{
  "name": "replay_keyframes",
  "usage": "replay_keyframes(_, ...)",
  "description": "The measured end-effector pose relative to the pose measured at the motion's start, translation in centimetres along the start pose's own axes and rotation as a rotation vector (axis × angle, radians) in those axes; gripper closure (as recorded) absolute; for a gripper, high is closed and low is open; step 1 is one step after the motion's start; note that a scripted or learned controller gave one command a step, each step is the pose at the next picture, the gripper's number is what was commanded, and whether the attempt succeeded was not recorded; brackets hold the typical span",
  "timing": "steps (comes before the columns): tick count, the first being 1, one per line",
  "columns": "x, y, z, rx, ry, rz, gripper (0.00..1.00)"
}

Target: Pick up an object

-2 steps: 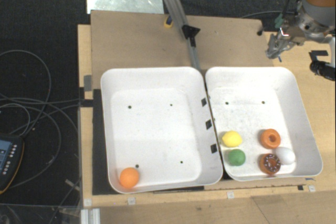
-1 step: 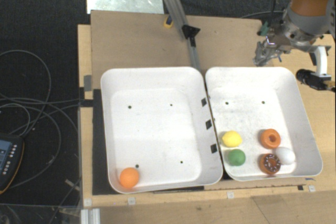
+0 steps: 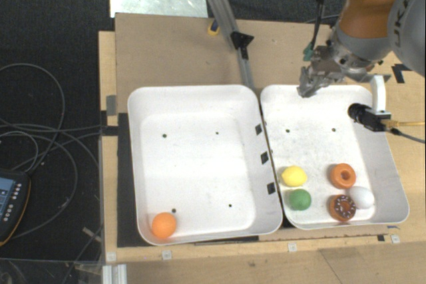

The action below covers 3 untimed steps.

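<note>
A round orange ball lies in the near left corner of the left shallow white plastic bin, well apart from everything else. The rest of that bin's floor shows a few small dark dots.

The right shallow white plastic bin sits just beside it, their inner rims touching. Along its near side lies a cluster of small things: a yellow lemon-shaped piece with a round green ball just nearer than it, then to the right an orange ring-shaped doughnut, a brown chocolate-glazed doughnut with sprinkles nearer than that, and a white egg-shaped piece touching the brown doughnut on its right side.

The grey arm's two-finger gripper hangs over the far edge of the right bin, well apart from the cluster. Whether it is open or closed cannot be told; nothing is seen held in it.
</note>
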<state>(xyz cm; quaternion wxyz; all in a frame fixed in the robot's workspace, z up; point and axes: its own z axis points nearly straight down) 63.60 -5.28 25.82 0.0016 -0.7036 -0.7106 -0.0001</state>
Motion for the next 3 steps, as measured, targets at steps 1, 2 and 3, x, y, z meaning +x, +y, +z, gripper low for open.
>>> replay_keyframes(1, 3.9, -2.6, 0.3, 0.0, -0.001, 0.001, 1.0)
replay_keyframes(2, 8.5, -5.0, 0.3, -0.001, -0.001, 0.0, 1.0)
replay_keyframes(3, 12.9, -6.5, 2.4, 0.0, 0.0, 0.0, 1.0)
